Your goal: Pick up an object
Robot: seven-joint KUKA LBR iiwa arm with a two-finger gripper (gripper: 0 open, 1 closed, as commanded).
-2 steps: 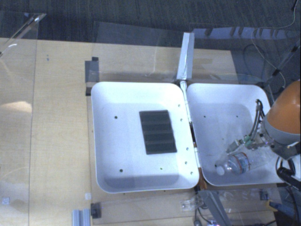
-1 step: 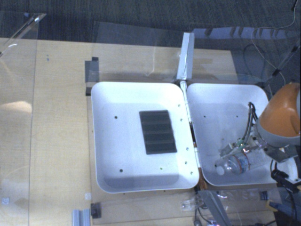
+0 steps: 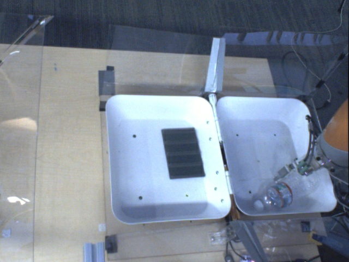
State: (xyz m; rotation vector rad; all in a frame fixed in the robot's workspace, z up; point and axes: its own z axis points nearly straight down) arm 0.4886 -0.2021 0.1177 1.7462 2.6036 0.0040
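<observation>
Wooden bench (image 3: 65, 162): left bin (image 3: 125, 201) holds dark pad (image 3: 182, 153); right bin (image 3: 256, 119), bottle (image 3: 275, 196).

Two white bins are sitting side by side on one bench (image 3: 65, 162): a left bin (image 3: 122, 162) and a right bin (image 3: 256, 119). One dark ridged pad (image 3: 183, 153) is lying in the left bin. One clear plastic bottle (image 3: 275, 195) is lying in the right. One arm (image 3: 335, 135) is reaching in.
</observation>
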